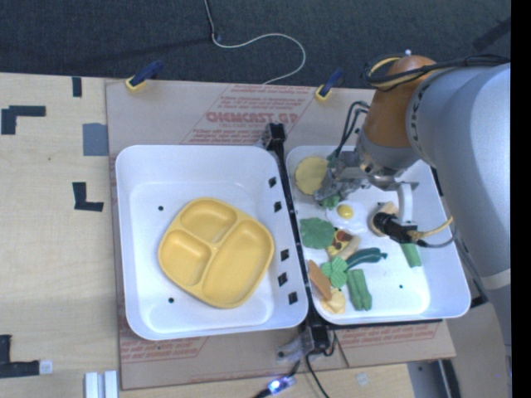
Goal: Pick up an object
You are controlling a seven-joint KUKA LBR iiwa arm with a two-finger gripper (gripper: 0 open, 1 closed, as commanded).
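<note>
- gripper (334,187) is down in the right bin (440,301), can't tell what state it's in
- yellow disc (311,173) sits just beside the gripper
- green leaf (315,232) lies a bit below the gripper
- yellow plate (216,251) is well apart from it, in the left bin (141,222)
</note>
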